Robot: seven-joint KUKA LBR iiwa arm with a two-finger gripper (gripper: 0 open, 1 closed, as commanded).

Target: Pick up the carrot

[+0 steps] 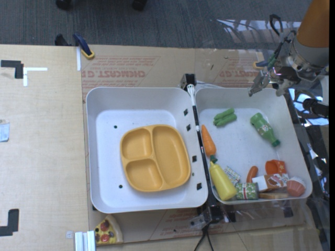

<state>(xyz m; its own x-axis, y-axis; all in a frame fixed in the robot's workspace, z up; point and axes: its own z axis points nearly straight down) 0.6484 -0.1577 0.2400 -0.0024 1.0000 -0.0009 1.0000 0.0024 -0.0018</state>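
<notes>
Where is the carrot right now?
The carrot lies in the right bin, against its left wall, just above the yellow bottle and below-left of the green beans.

We see a pale wood counter [36, 156] bearing a cardboard sheet [136, 69], on which two white bins sit side by side, touching: the left bin [99, 156] and the right bin [235, 135]. A pizza toy [106, 231] lies at the sheet's near edge.

The cardboard sheet [137, 69] bears inverted, unclear red lettering.
</notes>
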